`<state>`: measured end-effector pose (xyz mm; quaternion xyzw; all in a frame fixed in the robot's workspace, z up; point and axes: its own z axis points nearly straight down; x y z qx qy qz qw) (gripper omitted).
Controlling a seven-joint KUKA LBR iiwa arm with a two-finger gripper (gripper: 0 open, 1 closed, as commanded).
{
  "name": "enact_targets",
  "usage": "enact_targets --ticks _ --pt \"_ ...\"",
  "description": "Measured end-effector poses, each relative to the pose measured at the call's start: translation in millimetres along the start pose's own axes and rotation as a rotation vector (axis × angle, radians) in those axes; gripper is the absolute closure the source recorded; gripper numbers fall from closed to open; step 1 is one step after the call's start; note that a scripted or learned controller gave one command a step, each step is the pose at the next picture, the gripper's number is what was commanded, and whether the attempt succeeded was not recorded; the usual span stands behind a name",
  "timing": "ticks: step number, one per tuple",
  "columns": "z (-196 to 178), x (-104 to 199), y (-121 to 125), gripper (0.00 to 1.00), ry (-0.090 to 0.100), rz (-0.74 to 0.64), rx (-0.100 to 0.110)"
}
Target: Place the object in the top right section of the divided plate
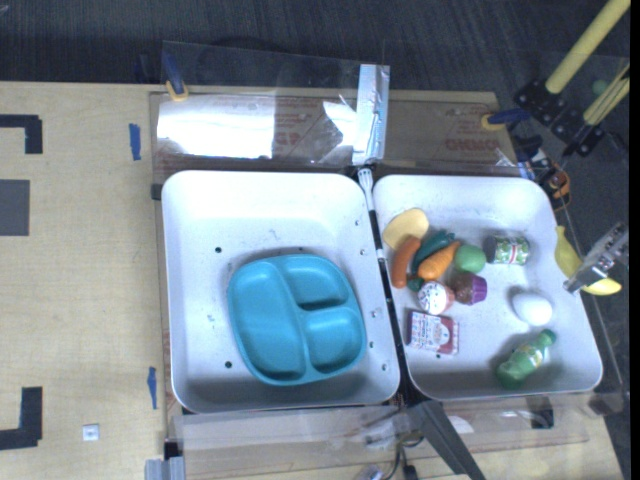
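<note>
A blue divided plate (297, 316) lies in the left white bin (200, 228), with nothing in its sections; its top right section (320, 284) is the smaller one nearest the bin divider. My gripper (600, 260) hangs over the right rim of the right bin (470, 200). A yellow banana-shaped toy (574, 258) sits right beside and under it, at the rim. Whether the gripper holds the toy is hidden.
The right bin holds several toys: a yellow piece (405, 226), carrots (436, 254), a green and a purple item (469, 288), a small can (507, 250), a white egg (533, 309), a green bottle (525, 358), a red packet (433, 332). Clamps and yellow rods (590, 38) stand at the far right.
</note>
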<state>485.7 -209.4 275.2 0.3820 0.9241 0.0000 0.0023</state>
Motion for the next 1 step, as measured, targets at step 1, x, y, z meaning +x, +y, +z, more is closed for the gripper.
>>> enact_targets --ticks 1 --pt "120.0 -4.3 -15.0 1.0 0.011 -0.073 0.003"
